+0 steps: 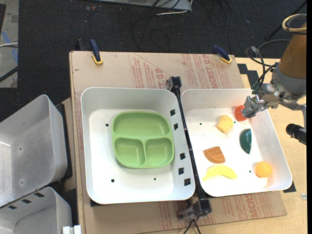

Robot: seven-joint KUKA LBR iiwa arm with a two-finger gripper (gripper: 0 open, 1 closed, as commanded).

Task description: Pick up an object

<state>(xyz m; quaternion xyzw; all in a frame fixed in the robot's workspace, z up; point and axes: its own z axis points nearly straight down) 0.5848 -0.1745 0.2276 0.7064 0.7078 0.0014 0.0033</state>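
Left bin (92, 130) carried a green divided tray (143, 139). Right bin (278, 145) held a banana (220, 173), teal piece (245, 140), orange wedge (214, 154), yellow block (224, 124), orange ball (263, 169). Gripper (249, 107) sat over a red object (239, 113) near the back; finger state could not be told.

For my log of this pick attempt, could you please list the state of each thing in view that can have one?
Green three-compartment plastic tray: flat in the left white bin.
Red round object: in the right white bin, at the gripper.
Yellow chunk: lying loose.
Dark teal oval piece: lying loose.
Orange-brown wedge: lying loose.
Yellow banana: lying flat.
Orange ball: near the bin's front corner.
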